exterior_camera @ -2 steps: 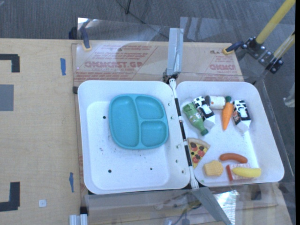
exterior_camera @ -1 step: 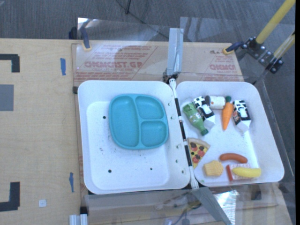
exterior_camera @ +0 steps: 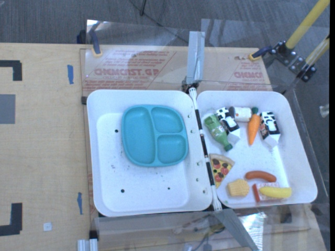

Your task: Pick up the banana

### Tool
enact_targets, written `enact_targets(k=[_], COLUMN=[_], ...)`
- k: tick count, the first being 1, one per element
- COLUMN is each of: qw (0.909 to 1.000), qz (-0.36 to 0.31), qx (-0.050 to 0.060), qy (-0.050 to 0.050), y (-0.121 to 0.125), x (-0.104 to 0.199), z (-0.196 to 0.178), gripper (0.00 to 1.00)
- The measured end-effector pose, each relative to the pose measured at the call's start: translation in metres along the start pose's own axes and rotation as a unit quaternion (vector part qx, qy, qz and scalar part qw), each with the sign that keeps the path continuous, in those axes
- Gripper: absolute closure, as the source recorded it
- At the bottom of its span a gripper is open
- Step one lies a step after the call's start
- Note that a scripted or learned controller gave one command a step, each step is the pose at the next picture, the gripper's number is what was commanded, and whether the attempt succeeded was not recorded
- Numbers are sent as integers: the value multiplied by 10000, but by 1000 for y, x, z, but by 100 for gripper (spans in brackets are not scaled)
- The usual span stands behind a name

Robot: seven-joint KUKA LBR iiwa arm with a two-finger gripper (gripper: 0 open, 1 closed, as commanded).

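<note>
The banana lies flat at the near edge of the right bin, just beside a red sausage and a bumpy yellow corn piece (small, smooth toy foods, probably plastic). The left bin holds a teal plate with three sections, likely waiting for food. Whether the robot's hand is open or closed cannot be told.

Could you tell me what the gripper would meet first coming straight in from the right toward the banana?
Probably the right white plastic bin's raised rim, if low; otherwise the yellow toy banana itself. Depth is unclear.
</note>
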State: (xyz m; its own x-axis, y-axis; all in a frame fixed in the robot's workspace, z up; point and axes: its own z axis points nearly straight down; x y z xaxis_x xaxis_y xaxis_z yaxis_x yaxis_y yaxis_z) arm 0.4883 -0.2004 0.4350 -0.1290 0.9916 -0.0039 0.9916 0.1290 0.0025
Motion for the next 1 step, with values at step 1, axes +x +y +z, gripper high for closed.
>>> enact_targets(k=[1], qw=[10000], qz=[-21], qx=[16], qy=[16], y=[-9], x=[-9], z=[102], gripper=[0])
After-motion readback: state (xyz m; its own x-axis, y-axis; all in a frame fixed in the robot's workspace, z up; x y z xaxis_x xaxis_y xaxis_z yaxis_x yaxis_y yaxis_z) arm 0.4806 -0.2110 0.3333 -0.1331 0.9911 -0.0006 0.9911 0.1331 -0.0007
